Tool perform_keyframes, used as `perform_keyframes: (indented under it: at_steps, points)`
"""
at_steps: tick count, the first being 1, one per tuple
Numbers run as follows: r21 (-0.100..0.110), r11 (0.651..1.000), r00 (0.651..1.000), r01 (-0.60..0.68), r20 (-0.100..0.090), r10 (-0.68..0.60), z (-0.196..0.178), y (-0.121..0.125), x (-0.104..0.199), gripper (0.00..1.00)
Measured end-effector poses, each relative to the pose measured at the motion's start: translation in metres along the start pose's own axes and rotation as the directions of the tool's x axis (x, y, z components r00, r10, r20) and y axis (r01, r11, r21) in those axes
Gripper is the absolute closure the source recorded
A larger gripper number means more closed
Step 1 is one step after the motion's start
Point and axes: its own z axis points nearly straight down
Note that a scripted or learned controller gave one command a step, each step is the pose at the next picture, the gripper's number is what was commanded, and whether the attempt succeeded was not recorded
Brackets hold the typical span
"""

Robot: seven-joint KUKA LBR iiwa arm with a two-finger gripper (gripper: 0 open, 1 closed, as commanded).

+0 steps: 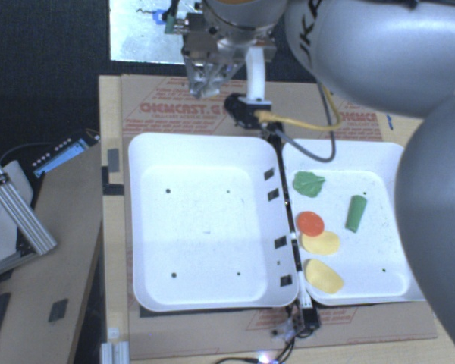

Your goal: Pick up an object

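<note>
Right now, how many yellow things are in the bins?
2, both in the right bin near its left wall: one yellow piece just below the orange disc, the other yellow piece nearer the front. The arm may hide more.

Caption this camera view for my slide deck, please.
Gripper hovers beyond the left bin; five small items wait in the right bin.

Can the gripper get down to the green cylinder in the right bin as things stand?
Probably yes. The green cylinder lies apart from the other pieces in the right bin, with nothing over it. The gripper hangs beyond the left bin's far edge, so the arm must swing back across first.
</note>
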Motion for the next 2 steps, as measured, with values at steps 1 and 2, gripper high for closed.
perform_keyframes:
  at_steps: [1,2]
  points:
    - [0.0,1.0,1.0,0.0,0.0,0.0,-0.01,0.027,0.0,1.0]
    - [0.002,1.0,1.0,0.002,-0.001,-0.002,-0.028,0.026,0.0,1.0]
